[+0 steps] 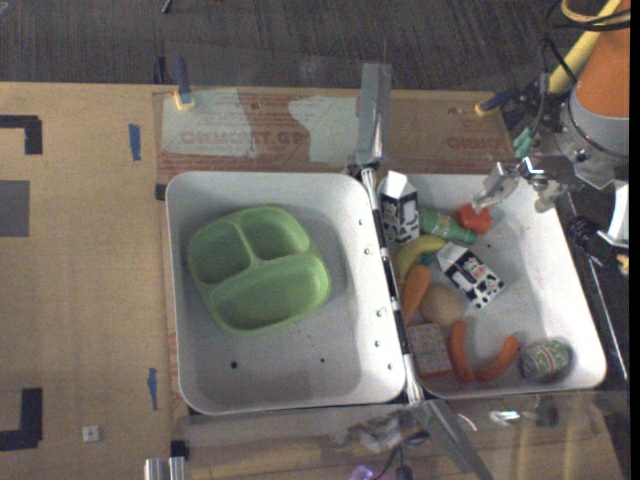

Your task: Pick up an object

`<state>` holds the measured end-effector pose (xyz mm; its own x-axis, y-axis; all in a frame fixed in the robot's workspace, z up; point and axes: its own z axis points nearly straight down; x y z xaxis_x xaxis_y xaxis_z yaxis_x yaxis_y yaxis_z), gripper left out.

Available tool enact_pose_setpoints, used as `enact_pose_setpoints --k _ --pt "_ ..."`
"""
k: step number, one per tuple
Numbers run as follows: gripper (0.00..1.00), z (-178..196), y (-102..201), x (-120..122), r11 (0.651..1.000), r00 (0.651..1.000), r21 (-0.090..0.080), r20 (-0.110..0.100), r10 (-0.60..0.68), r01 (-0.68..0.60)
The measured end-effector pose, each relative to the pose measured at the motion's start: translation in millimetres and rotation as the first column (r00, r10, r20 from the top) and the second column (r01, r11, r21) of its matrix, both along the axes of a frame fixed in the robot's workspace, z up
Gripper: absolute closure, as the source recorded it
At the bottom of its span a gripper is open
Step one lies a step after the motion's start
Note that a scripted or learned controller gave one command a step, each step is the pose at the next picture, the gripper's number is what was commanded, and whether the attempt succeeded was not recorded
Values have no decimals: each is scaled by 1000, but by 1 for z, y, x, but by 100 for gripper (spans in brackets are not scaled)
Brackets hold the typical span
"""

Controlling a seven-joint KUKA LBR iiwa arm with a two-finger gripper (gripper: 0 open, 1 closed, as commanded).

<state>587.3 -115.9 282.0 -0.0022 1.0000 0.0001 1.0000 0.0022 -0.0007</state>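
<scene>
My gripper [517,190] hangs over the far right part of the right bin [572,298], open, with nothing between its fingers. Just left of it lies a small red piece [476,218] beside a green vegetable [447,226]. Along the bin's left side are an upright milk carton [399,208], a banana [418,252], a carrot [415,290] and a second cow-print carton [470,276] lying flat. Near the front lie a pale round piece [442,306], a pink block [427,346], a red sausage [458,350], an orange piece [498,359] and a grey-green ball [545,359].
The left bin [200,368] holds a green divided plate [260,266]. A metal divider [372,118] rises behind the seam between the bins. The arm's orange band [605,73] and cables sit at the top right.
</scene>
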Motion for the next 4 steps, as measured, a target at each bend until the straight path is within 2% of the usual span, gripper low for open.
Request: enact_pose_setpoints --k 1,2,3,4 --pt "0 -156 -4 -19 997 997 0 0 76 -76" --pt "0 -187 3 -39 998 998 -11 26 63 -63" --pt "100 -176 2 -38 998 998 -15 31 61 -60" --pt "100 -182 -3 -53 993 993 -1 4 115 -115"
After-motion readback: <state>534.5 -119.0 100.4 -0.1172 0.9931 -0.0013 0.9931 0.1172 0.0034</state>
